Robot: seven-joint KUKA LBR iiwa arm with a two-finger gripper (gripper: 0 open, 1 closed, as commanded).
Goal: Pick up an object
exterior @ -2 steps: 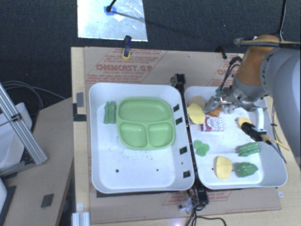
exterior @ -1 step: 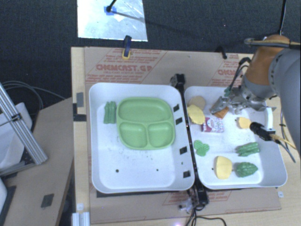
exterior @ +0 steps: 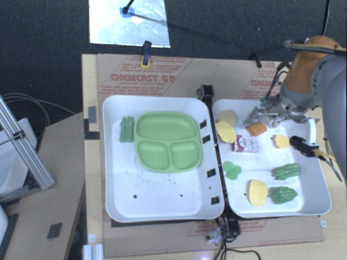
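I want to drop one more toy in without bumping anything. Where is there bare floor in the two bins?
Left bin: wide bare floor below the green divided plate. Right bin: crowded; one small bare patch between the green clover piece and the green bean piece. The end effector hangs over its top.

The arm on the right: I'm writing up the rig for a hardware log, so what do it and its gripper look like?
The arm has a rounded grey casing with an orange band above the wrist. The wrist section below is grey metal, ending in a small metallic gripper. Thin dark cables run along the band and wrist. No markings are legible.
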